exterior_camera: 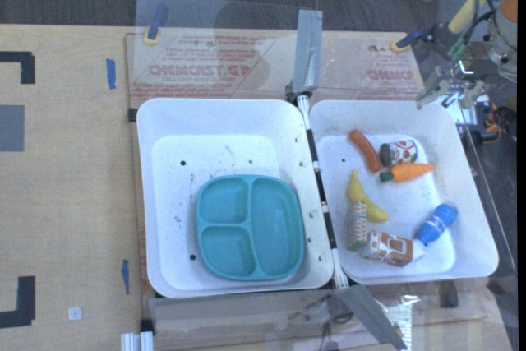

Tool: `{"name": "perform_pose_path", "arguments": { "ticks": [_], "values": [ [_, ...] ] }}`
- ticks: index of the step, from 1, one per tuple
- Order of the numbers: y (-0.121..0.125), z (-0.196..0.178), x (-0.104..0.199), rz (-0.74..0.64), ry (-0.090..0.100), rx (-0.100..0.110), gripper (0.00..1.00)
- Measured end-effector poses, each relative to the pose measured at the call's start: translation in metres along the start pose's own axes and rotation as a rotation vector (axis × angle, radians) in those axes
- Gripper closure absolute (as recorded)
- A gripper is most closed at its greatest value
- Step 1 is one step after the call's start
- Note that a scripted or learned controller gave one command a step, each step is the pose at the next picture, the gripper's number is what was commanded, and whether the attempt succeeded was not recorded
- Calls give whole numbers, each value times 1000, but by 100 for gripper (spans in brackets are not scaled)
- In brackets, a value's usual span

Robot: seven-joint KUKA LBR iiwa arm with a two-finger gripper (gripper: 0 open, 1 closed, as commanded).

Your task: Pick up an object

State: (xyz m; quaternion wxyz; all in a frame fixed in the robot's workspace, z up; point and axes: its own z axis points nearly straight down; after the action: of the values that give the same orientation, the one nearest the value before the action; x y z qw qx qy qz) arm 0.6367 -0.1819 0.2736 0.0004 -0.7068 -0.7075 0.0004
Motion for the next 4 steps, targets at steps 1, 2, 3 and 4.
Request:
{"name": "perform_pose_path", "arguments": {
  "ticks": [1,2,3,4],
  "values": [
    [-20,153,19,-169,-11,-31,0],
    [-29,186,-5,-119,-3,-7,0],
    [-63,186,-4,-135,0,-5,0],
    [-109,186,-11,-101,0,-5,0]
  ]
}}
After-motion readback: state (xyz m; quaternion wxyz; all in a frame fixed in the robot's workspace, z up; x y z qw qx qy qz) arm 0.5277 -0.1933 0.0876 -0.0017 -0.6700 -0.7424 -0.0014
